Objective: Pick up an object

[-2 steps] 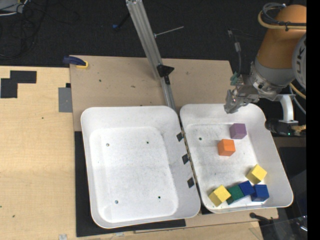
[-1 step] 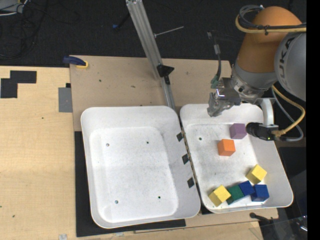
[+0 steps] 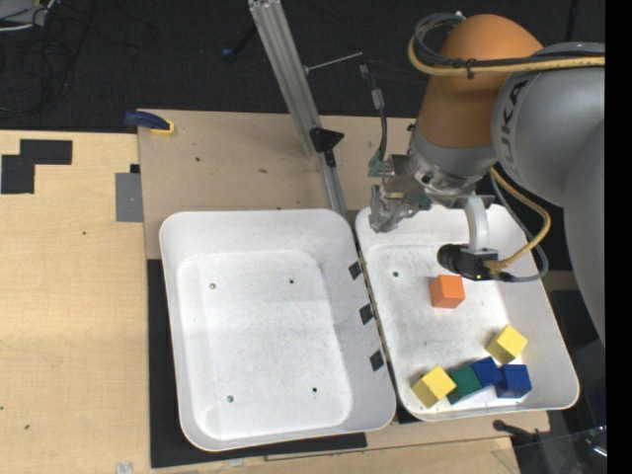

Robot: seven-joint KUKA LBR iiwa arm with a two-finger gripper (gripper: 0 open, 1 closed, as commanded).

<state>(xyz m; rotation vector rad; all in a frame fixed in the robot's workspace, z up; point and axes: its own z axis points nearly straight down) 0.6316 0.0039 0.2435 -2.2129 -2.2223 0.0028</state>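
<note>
An orange cube (image 3: 447, 291) lies in the middle of the right bin (image 3: 410, 309). Near that bin's front edge sit a yellow cube (image 3: 507, 345), another yellow cube (image 3: 433, 386), a green block (image 3: 462, 382) and two blue cubes (image 3: 491, 372) (image 3: 514, 380), bunched close together. My gripper (image 3: 387, 213) hangs over the far left corner of the right bin, up and to the left of the orange cube. Nothing shows between its fingers.
The left bin (image 3: 267, 324) stands beside the right one, joined by black clips along the shared edge. A slanted aluminium rail (image 3: 294, 77) rises behind the bins. A black cable loops near the wrist, above the orange cube.
</note>
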